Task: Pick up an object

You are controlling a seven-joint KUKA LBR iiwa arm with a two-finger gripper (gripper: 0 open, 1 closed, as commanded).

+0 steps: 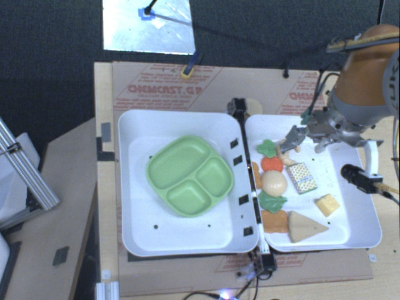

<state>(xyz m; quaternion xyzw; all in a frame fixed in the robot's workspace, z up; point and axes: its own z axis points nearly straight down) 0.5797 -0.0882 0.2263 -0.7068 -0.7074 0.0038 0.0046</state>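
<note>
Over the right bin the gripper is poised, spread and empty — descent should be centred on one toy, say the orange piece, avoiding neighbours.

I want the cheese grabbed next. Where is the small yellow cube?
The small yellow cube lies in the right bin, toward its near right part, right of the tan wedge and below the patterned block.
</note>
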